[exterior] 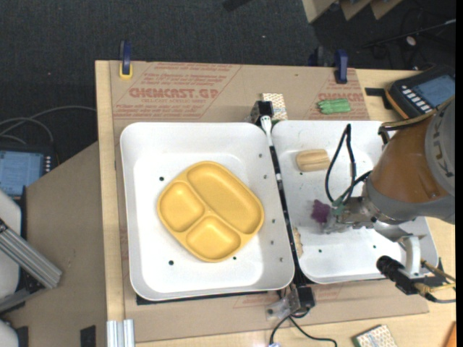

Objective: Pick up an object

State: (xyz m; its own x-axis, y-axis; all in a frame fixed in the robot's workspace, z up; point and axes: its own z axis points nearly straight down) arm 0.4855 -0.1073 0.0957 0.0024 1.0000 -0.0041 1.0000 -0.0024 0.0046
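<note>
The arm's grey and orange bulk covers the right bin's (318,266) three o'clock side. The gripper (334,219) is small and blurred; I cannot tell its state. It reaches toward nine o'clock, low in that bin, touching or just beside a purple object (320,211). A tan block (312,160) lies toward twelve o'clock. A yellow divided tray (210,210) sits in the left bin (145,150).

A: The grey arm with the orange band (419,168) runs off the frame at three o'clock?
B: Yes. Its two-finger gripper (338,217) is too blurred to read, and it partly hides the small purple object (320,210).
</note>
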